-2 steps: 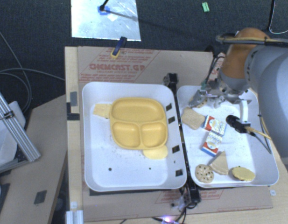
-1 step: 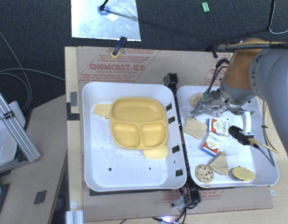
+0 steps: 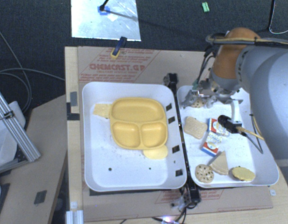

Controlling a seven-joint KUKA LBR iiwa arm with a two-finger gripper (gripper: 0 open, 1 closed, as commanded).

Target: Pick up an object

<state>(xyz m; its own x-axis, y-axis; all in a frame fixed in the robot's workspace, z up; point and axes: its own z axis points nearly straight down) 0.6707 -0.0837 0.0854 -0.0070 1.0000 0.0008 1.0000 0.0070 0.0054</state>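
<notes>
The gripper (image 3: 198,98), fingers' state impossible to tell, hangs at the right bin's (image 3: 270,171) far-left corner over a cookie (image 3: 197,103), which looks light, stiff and crumbly, best pinched gently across its edges.

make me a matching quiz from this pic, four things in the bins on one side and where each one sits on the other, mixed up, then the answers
Things
1. yellow divided tray
2. chocolate chip cookie
3. red, white and blue packet
4. end effector

Places
A. near left corner of the right bin
B. far left part of the right bin
C. middle of the left bin
D. middle of the right bin, beside a tan cracker

Pairs: 1-C, 2-A, 3-D, 4-B
</notes>
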